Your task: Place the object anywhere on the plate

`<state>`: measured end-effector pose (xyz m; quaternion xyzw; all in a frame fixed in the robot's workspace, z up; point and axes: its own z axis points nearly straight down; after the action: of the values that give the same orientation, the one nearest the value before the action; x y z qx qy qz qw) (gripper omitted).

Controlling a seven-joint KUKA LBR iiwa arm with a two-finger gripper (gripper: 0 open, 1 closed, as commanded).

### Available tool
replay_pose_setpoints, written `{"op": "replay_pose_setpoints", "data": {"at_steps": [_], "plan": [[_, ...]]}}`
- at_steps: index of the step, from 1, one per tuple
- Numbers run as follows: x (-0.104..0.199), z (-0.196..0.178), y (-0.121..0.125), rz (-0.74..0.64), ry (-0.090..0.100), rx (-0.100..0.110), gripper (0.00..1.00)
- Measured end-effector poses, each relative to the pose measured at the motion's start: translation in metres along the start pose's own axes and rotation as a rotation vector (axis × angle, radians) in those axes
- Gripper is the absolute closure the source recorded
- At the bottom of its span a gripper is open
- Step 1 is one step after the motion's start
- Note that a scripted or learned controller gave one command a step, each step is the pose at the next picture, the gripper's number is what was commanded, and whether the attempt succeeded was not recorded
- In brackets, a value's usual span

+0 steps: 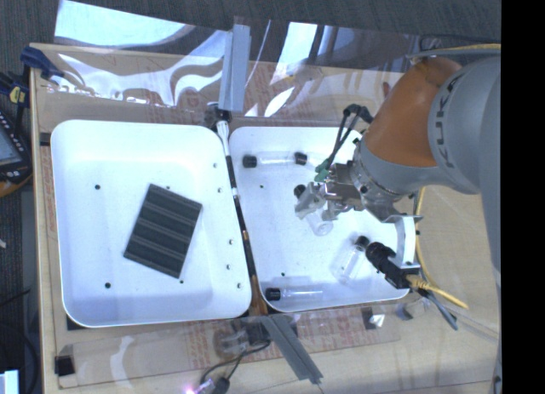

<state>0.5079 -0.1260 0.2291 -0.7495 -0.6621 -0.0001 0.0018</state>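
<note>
**Two bins, a plate in one and tubes in the other**

Two shallow white bins are seen side by side on the bench. In the left bin [64, 214] a dark ribbed plate [163, 231] is laid flat and turned at a slant, well apart from the walls. Nothing is seen resting on it.

Three clear tubes with black caps are scattered in the right bin [277, 239]. The upper tube [274, 160] is laid near the far wall, the lower tube [296, 295] along the near wall, and the right-hand tube [351, 258] close to the near right corner.

The arm [451, 128] is reached in from the right, its orange band [409, 120] held above the right bin. The gripper [312, 203] is positioned low over the middle of that bin, between the upper and lower tubes. A small clear shape is seen just beneath it, but it is too blurred to be identified. Whether the gripper is spread or closed cannot be told.
</note>
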Motion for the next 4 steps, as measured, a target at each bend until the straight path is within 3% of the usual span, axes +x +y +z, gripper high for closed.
{"op": "replay_pose_setpoints", "data": {"at_steps": [1, 2, 3, 4], "plan": [[0.1, 0.039, 0.068, -0.181, -0.002, 0.002, 1.0], [0.144, 0.039, -0.051, -0.046, -0.003, 0.004, 1.0], [0.243, 0.087, -0.064, 0.11, -0.005, 0.006, 1.0], [0.18, 0.038, -0.054, -0.235, -0.003, -0.001, 1.0]]}}
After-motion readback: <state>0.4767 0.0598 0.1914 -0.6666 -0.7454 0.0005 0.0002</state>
